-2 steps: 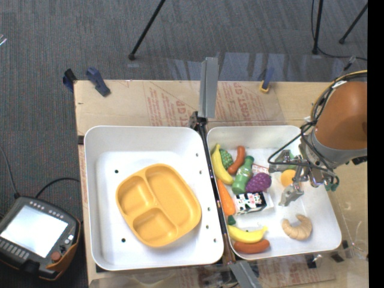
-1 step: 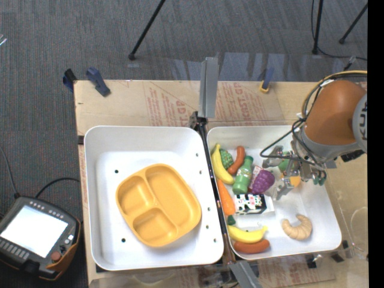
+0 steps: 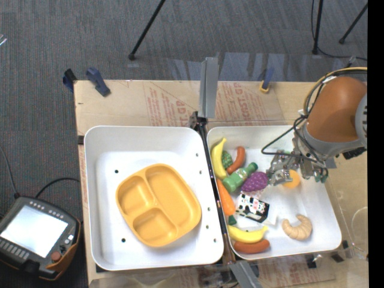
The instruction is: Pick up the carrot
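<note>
Carrot [image 3: 226,199]: smooth orange plastic, slight sheen. Divided tray [image 3: 158,204]: glossy yellow plastic. Bins [image 3: 102,161]: smooth white plastic, matt. Bench top [image 3: 150,104]: printed brown cardboard, dull. Croissant [image 3: 298,227]: matt tan plastic.

Grey arm [image 3: 363,117] with rounded orange band [image 3: 335,108] and black cables [image 3: 282,138].

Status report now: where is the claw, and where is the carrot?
Claw low in right bin, beside orange fruit. Carrot untouched at bin's left wall. Green bottle, grapes lie between them.
</note>
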`<state>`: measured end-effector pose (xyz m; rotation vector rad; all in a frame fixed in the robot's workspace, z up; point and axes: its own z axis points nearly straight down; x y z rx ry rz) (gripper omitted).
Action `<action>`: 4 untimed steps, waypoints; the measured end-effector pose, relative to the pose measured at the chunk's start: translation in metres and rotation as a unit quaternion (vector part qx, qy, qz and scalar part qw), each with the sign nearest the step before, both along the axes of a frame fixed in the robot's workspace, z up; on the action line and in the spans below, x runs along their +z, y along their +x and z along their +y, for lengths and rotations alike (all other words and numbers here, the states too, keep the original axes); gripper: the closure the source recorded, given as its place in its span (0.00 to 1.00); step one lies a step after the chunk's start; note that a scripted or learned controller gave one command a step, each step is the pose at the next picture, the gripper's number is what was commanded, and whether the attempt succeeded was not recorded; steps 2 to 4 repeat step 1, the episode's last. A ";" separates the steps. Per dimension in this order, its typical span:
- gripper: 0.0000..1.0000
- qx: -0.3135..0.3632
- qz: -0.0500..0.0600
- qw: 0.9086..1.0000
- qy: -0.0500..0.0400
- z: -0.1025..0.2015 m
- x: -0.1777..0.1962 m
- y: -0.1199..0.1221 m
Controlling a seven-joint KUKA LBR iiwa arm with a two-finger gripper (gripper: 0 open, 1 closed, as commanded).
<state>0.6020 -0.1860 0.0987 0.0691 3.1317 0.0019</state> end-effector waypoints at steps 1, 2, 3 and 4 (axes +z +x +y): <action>1.00 0.120 -0.002 0.993 -0.003 -0.027 0.138 -0.044; 1.00 0.120 -0.002 0.993 -0.003 -0.027 0.138 -0.044; 1.00 0.120 -0.002 0.993 -0.003 -0.027 0.138 -0.044; 1.00 0.120 -0.002 0.993 -0.003 -0.027 0.138 -0.044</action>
